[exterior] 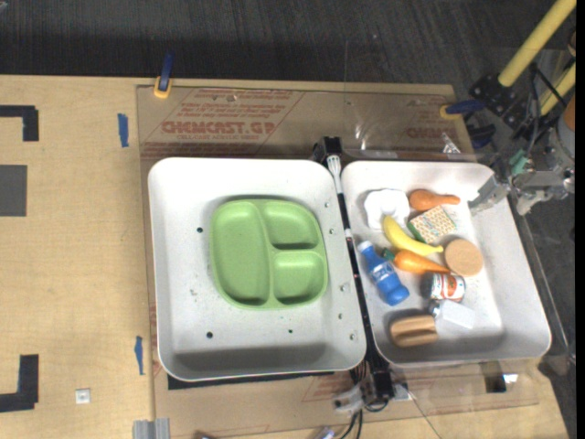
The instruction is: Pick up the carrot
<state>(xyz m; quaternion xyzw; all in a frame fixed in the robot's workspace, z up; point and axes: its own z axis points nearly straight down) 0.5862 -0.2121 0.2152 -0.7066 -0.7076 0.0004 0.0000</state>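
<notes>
A tan cardboard-covered bench (82, 245) fills the scene below a dark floor, bearing two shallow white bins side by side, with blue tape marks and a clear printed sheet behind them.

The small orange carrot (420, 262) lies in the right white bin (526, 309), near its middle, tilted with its green stub pointing left toward the blue plastic bottle (383, 273). The curved yellow banana (402, 236) lies just above the carrot and touches or nearly touches it. At the carrot's right end sits a round tan disc-shaped piece (463, 256), and just below that end rests a small red-and-white can (447, 286). A pale box with a coloured speckled pattern (432, 221) leans between the banana and the disc. Farther back, an orange rounded toy (430, 199) lies beside a white piece near the bin's far wall. At the near side, a brown bun-like hot dog toy (413, 328) lies below the can, well apart from the carrot.

The left white bin (174, 318) holds a light green divided plastic plate (270, 251), with one long compartment and two smaller ones.

The gripper (484, 193) hangs over the right bin's far right corner, well apart from the carrot; whether its fingers are apart or together cannot be told.
</notes>
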